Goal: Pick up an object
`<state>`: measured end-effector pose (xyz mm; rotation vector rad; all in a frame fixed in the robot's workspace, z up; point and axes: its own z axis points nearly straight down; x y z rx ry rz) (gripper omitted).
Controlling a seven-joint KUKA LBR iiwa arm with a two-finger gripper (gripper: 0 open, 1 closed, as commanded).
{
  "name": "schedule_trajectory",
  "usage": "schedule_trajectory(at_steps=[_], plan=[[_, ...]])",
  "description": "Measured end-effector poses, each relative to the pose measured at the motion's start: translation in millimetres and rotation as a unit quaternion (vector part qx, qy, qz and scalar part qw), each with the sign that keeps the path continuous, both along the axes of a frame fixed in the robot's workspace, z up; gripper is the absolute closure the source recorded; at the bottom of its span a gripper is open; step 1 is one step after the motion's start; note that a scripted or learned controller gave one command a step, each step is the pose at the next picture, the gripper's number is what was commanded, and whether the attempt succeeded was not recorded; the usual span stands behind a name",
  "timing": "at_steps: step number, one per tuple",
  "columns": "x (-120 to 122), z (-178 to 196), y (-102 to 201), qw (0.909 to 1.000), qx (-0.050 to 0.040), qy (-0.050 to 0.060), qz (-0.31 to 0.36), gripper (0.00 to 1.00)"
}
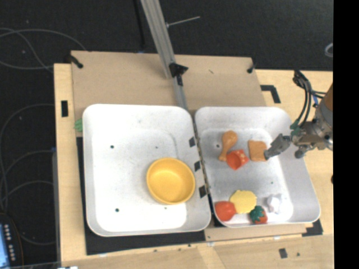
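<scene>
The right bin (291, 195) holds several toy foods. An orange drumstick (227, 143) lies beside a red piece (236, 159) and a tan-orange block (257, 150). Near the bin's front edge sit a yellow piece (243, 201), a red tomato (225, 210), a strawberry (258, 214) and a small pale object (273, 203). My gripper (288, 149) hangs over the bin's right side, open, with nothing between its fingers. Its left finger (276, 147) ends just right of the tan-orange block.
The left bin (112, 133) carries a yellow bowl (170, 180) near its front right. A metal rail (160, 32) slants in from the top and ends at the bins' shared edge. Cables (305, 100) hang by the arm's wrist.
</scene>
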<state>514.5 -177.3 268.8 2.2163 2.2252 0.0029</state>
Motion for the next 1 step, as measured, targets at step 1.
schedule_trajectory(at_steps=[1], plan=[[0.0, 0.0, -0.2, 1.0, 0.0, 0.0, -0.001, 0.0]])
